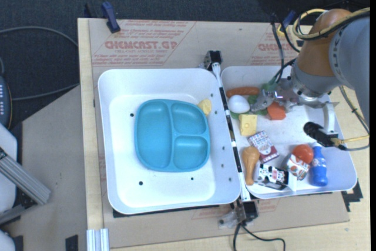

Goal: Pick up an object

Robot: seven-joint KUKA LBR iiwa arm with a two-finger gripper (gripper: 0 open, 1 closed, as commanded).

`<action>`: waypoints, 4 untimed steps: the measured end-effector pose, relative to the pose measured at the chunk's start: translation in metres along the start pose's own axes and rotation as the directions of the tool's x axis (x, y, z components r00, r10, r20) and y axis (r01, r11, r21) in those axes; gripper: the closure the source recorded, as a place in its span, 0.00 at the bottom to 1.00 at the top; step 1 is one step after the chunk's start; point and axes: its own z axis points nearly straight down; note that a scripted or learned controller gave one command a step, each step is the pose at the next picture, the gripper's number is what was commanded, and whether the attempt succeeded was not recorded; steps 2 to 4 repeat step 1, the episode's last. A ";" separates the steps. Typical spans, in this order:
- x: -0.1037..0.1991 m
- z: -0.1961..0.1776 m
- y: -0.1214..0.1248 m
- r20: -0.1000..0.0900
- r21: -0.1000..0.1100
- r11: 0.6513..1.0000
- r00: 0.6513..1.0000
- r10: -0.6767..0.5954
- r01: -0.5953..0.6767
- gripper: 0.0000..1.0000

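Nearest the camera, at the front edge of the right bin (346, 185), lie a black-and-white carton (271, 176), a red-and-white toy (299, 160) and a blue bottle (318, 167), with an orange carrot (251, 161) just beside the carton. Behind these, a small printed packet (259, 141) and a yellow cheese wedge (248, 124) sit near the bin's left wall. At the rear lie a white egg (238, 104), an orange sausage (244, 91) and a red block (277, 111). My end effector (272, 97) is low over this rear cluster, just above the red block; whether it is wide or narrow I cannot tell. The left bin (111, 126) holds a blue divided plate (171, 134) and a small yellow piece (205, 106) at the plate's far right corner. Both bins rest on the tabletop (153, 44).
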 end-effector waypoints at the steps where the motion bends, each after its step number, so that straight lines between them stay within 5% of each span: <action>1: 0.000 -0.010 0.000 0.001 0.000 1.000 1.000 -0.001 0.001 1.00; 4: 0.000 -0.010 0.000 0.001 0.000 1.000 1.000 -0.001 0.001 1.00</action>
